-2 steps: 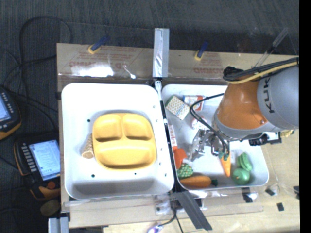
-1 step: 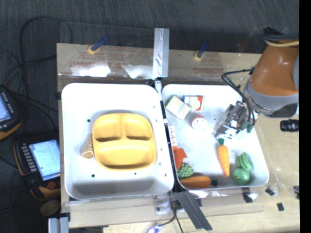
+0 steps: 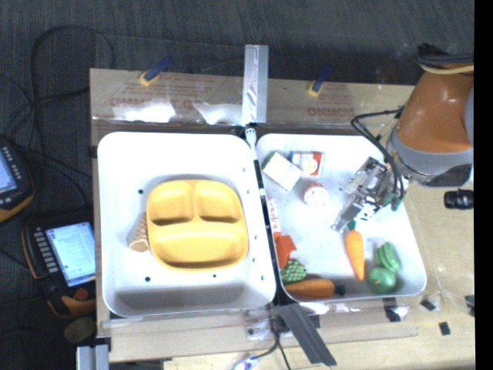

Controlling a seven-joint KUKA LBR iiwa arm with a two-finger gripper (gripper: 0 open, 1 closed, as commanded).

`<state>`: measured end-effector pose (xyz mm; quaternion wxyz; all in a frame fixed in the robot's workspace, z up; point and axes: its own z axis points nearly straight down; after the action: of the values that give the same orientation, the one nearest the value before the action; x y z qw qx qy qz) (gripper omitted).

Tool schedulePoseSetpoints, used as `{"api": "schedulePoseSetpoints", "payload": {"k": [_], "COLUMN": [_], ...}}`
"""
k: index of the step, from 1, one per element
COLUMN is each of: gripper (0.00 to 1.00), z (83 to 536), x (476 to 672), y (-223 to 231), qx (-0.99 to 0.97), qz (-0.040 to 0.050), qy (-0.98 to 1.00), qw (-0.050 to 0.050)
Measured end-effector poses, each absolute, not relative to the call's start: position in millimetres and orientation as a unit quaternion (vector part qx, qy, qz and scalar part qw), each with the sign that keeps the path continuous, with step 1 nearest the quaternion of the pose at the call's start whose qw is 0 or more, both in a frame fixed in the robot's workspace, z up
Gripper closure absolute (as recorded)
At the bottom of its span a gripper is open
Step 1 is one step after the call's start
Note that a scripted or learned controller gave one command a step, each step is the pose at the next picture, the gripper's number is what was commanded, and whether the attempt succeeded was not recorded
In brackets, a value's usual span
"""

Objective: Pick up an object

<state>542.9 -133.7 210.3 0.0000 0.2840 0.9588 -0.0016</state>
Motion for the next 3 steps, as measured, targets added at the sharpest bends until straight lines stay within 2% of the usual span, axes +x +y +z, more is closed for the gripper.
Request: {"api": "schedulePoseSetpoints", "payload": {"k": [1, 2, 3], "gripper": [0.00, 1.00, 1.00], "z": [90, 101, 193], "x": [519.3, 521.2, 484.5], "y": [-176, -176, -98], "qx": [0.311, 0.310, 0.338], "qz": [-0.0009, -0.0016, 0.0000], "qy": [0.950, 0.951, 0.941], "qw": [0.007, 0.009, 0.000]}}
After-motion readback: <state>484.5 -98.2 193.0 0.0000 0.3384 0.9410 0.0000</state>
